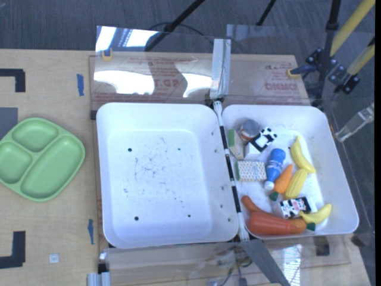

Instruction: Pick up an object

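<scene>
The right bin [324,154] holds several small toys. A blue bottle [275,163] lies in the middle, beside an orange carrot [284,181] and a yellow corn piece [297,181]. A yellow banana [301,154] lies to the right of the bottle. Along the front wall rest a red sausage [269,223], a second small banana [317,214] and a black-and-white cow-print block [293,207]. Toward the back sit a grey-brown lump [249,130], another cow-print piece [264,139] and a flat pale cracker [251,170].
The left bin [158,171] stands next to the right one, with faint blue marks on its floor. A green divided plate [39,158] lies on the bench at the far left. Clear plastic panels [155,70] stand behind the bins.
</scene>
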### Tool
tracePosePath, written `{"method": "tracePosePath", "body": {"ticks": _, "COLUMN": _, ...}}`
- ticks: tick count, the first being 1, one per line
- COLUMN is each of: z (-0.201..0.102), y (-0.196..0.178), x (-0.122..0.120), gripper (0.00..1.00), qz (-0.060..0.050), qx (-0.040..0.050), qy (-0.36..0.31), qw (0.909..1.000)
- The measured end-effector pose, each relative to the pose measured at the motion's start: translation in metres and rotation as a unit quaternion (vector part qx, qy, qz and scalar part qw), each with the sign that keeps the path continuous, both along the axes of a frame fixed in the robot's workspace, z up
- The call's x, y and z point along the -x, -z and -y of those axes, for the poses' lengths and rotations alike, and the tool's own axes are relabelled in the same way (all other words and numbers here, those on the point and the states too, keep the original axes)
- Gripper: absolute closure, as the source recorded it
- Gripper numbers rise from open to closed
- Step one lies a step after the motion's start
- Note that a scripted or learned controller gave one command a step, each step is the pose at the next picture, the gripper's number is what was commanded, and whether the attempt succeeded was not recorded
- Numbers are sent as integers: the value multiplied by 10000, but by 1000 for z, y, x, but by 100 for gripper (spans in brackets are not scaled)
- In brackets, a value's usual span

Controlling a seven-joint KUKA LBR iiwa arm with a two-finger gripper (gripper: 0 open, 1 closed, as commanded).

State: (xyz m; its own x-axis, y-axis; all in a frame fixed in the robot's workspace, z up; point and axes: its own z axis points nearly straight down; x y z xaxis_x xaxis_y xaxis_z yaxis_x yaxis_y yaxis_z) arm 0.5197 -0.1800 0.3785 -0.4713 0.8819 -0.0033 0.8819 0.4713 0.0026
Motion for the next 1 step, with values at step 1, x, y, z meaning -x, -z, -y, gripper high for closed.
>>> {"method": "tracePosePath", "body": {"ticks": 1, "z": 9, "y": 141, "x": -19, "gripper": 0, "qz": -6, "qx": -2, "qy": -694, "qw": 9976}}
